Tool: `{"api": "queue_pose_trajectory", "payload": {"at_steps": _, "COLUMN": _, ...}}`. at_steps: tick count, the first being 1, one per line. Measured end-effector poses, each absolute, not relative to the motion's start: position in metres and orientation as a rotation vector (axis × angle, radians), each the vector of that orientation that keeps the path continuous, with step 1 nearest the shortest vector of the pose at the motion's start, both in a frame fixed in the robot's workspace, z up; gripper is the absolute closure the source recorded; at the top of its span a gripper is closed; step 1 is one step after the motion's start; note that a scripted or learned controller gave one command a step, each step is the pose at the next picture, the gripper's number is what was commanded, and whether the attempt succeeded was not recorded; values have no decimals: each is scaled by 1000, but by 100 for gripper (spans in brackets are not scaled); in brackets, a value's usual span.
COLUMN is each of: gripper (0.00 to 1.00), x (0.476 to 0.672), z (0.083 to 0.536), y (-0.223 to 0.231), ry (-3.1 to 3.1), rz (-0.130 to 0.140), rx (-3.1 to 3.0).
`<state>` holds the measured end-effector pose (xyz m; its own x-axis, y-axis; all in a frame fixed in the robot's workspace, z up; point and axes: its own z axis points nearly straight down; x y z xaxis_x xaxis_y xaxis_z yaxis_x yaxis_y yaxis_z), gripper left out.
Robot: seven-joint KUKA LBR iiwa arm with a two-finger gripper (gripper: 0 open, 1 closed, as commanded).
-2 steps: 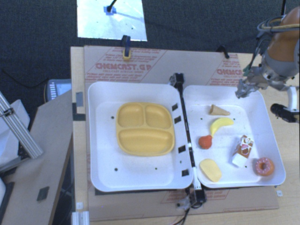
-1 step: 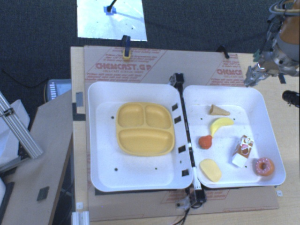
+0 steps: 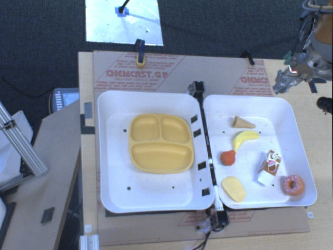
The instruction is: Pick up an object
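A yellow divided plastic tray (image 3: 160, 149) sits in a white bin (image 3: 112, 155); nearby, a yellow banana (image 3: 245, 138), red ball (image 3: 228, 158), and seemingly pink-frosted doughnut (image 3: 293, 185).

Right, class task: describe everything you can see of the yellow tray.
The yellow tray lies flat in the left bin, near its middle. It looks like smooth plastic, a rounded rectangle with three compartments: two small ones at the far side, one long one at the near side. All three hold nothing. It touches only the bin floor.
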<state>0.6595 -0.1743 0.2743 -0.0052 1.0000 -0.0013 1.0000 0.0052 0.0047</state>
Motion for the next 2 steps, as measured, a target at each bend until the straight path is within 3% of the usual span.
{"api": "queue_pose_trajectory", "payload": {"at_steps": 2, "gripper": 100, "x": 647, "z": 263, "y": -62, "ry": 2233, "rz": 3, "rx": 2212}}
